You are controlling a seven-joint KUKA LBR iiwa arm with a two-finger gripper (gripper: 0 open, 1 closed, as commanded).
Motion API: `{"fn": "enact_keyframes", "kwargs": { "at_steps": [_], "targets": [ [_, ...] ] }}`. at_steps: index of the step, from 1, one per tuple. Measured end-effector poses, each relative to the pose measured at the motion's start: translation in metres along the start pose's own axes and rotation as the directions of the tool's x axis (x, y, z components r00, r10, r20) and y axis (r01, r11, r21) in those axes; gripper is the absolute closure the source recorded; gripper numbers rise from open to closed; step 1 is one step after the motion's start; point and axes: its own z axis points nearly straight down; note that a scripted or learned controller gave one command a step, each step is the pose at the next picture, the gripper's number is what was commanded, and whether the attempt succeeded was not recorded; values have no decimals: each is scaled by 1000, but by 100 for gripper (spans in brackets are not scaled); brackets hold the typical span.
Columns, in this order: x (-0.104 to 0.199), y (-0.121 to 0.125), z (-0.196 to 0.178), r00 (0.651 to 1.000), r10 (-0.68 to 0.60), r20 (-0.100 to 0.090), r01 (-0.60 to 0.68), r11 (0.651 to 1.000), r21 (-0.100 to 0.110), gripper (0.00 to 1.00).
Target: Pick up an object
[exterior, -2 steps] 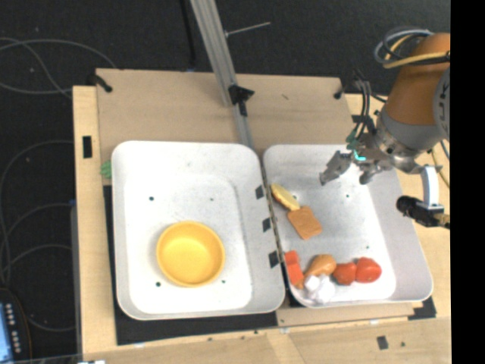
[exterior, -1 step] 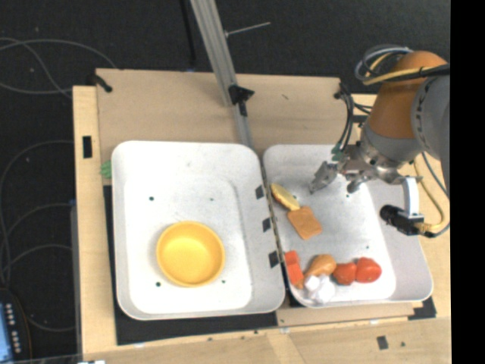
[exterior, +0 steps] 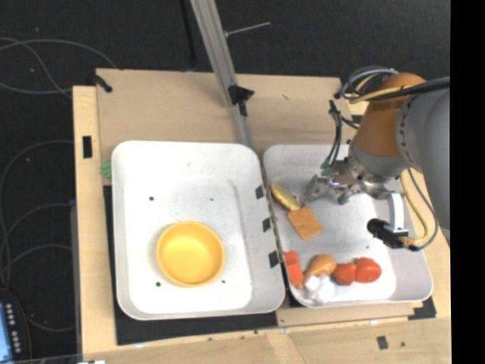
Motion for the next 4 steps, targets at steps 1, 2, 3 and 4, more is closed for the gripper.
{"fn": "enact_keyframes", "kwargs": {
  "at_steps": [1,2,3,4],
  "targets": [
    [-1,2,-15,1000,1,-1,-1,1000,-8,100],
    [-2,12,-63,1000,-3,-2,3,1000,-11,100],
    [0,20,-123,1000,-3,-2,3,1000,-11,100],
    [-2,21,-177,1000,-4,-2,4,1000,-12,100]
  ]
}}
